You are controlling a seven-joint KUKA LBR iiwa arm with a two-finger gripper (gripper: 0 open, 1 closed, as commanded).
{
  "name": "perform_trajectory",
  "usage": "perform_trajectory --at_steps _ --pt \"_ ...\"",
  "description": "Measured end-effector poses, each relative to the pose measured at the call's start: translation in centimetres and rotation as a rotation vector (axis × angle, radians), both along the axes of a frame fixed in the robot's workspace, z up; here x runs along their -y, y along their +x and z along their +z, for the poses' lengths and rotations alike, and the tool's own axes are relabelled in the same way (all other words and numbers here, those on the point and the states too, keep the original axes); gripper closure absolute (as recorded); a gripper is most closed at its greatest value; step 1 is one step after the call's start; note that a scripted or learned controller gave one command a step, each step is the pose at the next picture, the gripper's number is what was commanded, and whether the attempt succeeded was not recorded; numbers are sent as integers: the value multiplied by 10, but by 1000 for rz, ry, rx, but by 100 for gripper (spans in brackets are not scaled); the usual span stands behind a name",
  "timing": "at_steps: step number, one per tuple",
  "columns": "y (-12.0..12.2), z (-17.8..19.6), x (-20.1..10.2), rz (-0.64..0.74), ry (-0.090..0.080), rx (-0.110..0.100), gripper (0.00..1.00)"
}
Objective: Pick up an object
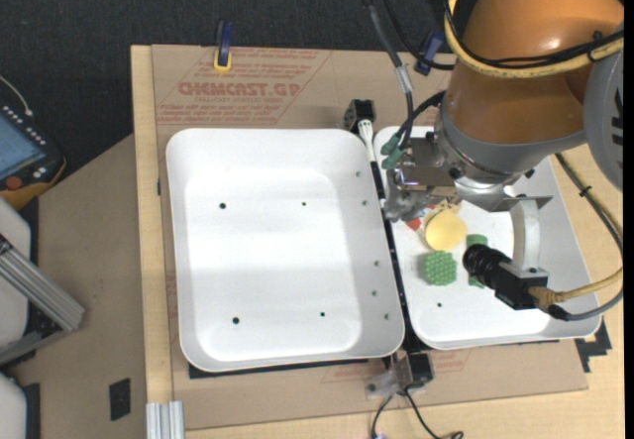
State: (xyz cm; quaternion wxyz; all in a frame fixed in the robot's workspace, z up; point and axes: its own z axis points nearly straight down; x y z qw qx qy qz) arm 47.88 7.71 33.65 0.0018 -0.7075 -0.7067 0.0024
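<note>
Camera view puts the gripper [409, 201] low in a bin [555, 323], hard by its wall, with the yellow ball [445, 229] just beside it and the green block [440, 269] a little beyond. My worry is that it catches that wall or closes on nothing, since both things sit off to its side. I cannot tell whether it is spread or pressed together, and I see nothing held.

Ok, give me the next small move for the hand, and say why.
Probably nudge the hand a little toward the view's lower right, over the yellow ball, before lowering. The hand sits by the left wall of the right bin, beside the ball rather than above it. The green knobbly piece lies just past the ball.
</note>
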Motion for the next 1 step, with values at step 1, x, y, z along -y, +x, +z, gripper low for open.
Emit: perform_trajectory --at_steps 1 --pt "1 88 -45 6 4 17 100"
